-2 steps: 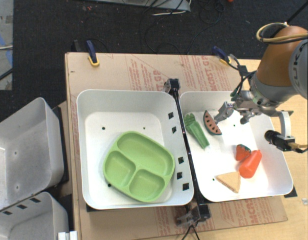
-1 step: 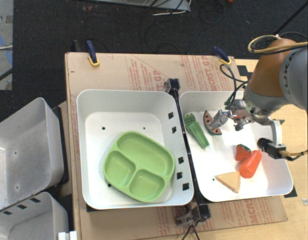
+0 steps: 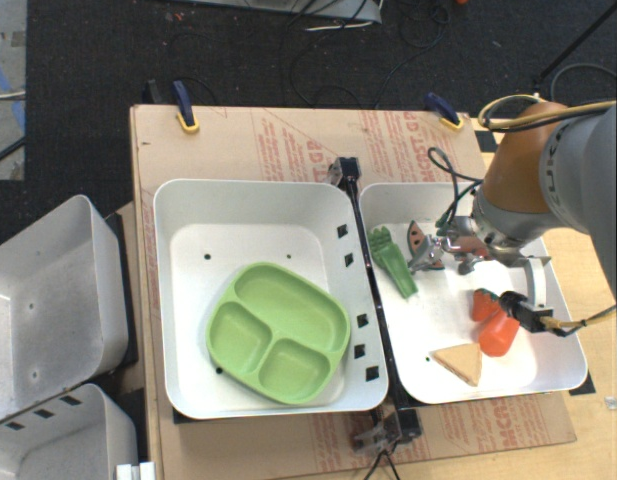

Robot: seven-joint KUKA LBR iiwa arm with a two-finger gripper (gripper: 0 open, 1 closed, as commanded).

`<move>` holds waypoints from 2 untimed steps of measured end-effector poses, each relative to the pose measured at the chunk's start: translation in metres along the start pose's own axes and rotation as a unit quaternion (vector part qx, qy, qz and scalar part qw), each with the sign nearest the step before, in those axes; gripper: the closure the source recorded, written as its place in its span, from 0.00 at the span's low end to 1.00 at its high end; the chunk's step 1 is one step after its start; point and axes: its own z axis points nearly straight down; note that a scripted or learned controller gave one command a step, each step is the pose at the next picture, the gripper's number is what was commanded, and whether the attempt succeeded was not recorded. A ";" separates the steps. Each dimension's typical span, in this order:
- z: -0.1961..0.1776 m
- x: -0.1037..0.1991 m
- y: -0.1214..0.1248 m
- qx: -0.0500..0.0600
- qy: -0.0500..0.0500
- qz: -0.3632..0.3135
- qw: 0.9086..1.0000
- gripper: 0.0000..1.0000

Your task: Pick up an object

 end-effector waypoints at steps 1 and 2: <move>-0.013 0.000 0.001 -0.002 -0.001 0.000 1.000 1.00; -0.069 -0.010 0.000 -0.003 -0.001 0.001 1.000 1.00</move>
